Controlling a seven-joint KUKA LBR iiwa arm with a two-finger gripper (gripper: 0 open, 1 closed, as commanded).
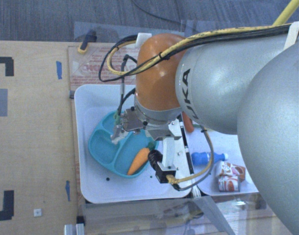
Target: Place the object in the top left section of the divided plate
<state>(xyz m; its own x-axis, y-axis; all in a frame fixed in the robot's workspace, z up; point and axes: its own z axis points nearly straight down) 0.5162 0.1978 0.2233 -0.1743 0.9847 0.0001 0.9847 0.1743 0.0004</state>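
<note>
Even bright overhead light, glare streak on the grey arm (237, 87), soft shadows in the white bin (90, 102), slightly soft focus.

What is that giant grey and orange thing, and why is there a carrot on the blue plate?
That big thing is a robot arm, seen by a camera looking down from above. At its end is a gripper, its hand, hovering over a blue divided plate. The plate sits in a white bin. A toy carrot lies on the plate. In the next bin are a blue bottle and a crumpled red and white packet. I can't tell whether the gripper is holding anything.
</note>
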